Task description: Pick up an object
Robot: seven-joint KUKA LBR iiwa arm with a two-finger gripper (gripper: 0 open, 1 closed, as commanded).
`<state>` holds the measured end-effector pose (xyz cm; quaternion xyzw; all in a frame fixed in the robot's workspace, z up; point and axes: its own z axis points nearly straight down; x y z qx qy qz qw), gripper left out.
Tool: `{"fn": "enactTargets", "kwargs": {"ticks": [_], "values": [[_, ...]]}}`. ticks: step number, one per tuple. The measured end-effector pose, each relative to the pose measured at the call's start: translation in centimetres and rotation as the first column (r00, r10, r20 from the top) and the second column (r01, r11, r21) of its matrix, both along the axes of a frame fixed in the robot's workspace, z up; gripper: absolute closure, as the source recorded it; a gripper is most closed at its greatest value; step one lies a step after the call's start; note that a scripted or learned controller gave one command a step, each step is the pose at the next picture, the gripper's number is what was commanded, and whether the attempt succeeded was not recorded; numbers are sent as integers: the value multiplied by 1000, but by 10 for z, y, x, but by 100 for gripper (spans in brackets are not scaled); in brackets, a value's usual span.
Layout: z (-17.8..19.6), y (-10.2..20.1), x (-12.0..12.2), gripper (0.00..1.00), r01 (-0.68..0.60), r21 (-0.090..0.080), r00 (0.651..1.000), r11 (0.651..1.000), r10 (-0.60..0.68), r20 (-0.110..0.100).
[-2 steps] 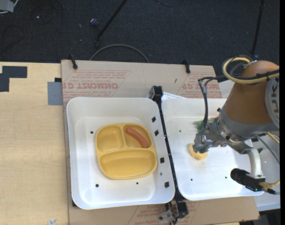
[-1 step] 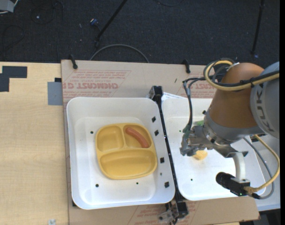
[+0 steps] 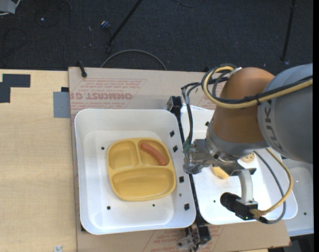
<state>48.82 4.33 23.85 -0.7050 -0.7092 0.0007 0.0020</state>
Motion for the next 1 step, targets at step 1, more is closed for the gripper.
{"fn": "enactTargets", "kwargs": {"ticks": [1], "values": [[6, 55, -2, 100, 0, 0, 1000, 1000, 0, -1]]}}
